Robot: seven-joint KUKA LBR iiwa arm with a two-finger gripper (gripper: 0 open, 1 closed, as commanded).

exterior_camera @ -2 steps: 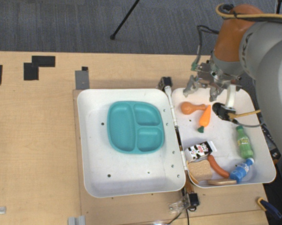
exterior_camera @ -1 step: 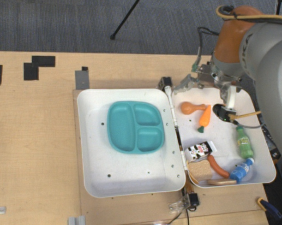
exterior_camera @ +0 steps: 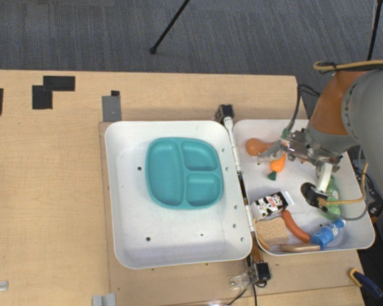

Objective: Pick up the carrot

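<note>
- Nearest the camera, the left bin (exterior_camera: pixel 129 245) bears a teal plate (exterior_camera: pixel 183 172).
- The carrot (exterior_camera: pixel 278 164) lies in the right bin (exterior_camera: pixel 364 234) (not lifted, I judge).
- My gripper (exterior_camera: pixel 280 150) hovers just over it; whether it grips, I cannot tell.

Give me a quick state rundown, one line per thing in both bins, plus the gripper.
Gripper: low in the right bin, right at the carrot; grip not confirmed.
Carrot: lying in the right bin, beside the gripper tip.
Teal plate: flat, upright, centred in the left bin.
Bread slice: lying flat at the right bin's near corner.
Sausage: lying beside the bread.
Blue bottle: on its side.
</note>
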